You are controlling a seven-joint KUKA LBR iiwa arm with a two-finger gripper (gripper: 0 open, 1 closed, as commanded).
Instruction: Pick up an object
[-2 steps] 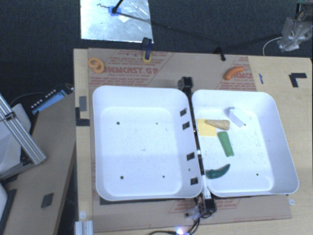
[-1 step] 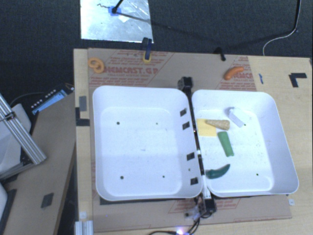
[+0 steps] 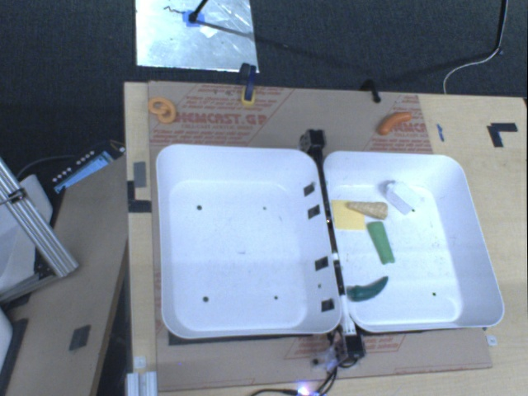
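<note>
Seemingly no pick has begun; the hand's state cannot be told; candidate objects lie in the right bin: a green stick at centre, a dark teal curved piece below it, a tan cone above it; the next move calls for descending over one.

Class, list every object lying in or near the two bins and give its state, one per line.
Green stick: flat, right bin.
Dark teal curved pepper: flat, right bin.
Tan cone: on yellow slab.
White block: tilted, right bin.
Orange sausage: outside bins.
Orange pretzel: outside bins.
</note>
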